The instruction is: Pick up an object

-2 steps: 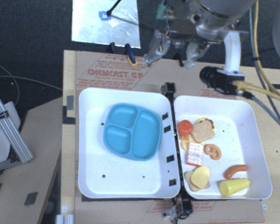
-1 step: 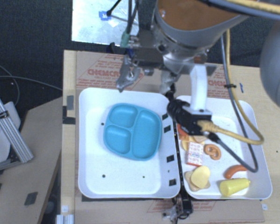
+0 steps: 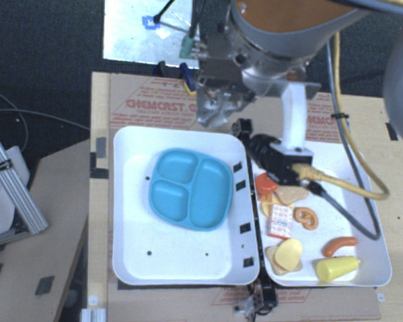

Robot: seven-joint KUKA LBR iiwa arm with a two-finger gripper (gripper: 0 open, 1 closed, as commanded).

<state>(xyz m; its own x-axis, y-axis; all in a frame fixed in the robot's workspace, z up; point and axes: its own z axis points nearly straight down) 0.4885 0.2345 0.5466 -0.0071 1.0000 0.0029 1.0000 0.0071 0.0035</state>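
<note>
Our robotics lab: cabled arm (image 3: pixel 282 33), aluminium framing (image 3: pixel 11 187), white bins (image 3: pixel 176 256) on a cardboard-covered counter (image 3: pixel 151 100).

Two shallow white bins sit side by side on a cardboard sheet (image 3: pixel 157 97) printed with red lettering — the left bin (image 3: pixel 126 254) and the right bin (image 3: pixel 378 267). An aluminium frame (image 3: pixel 8 187) stands at the far left — beside the bench.
</note>
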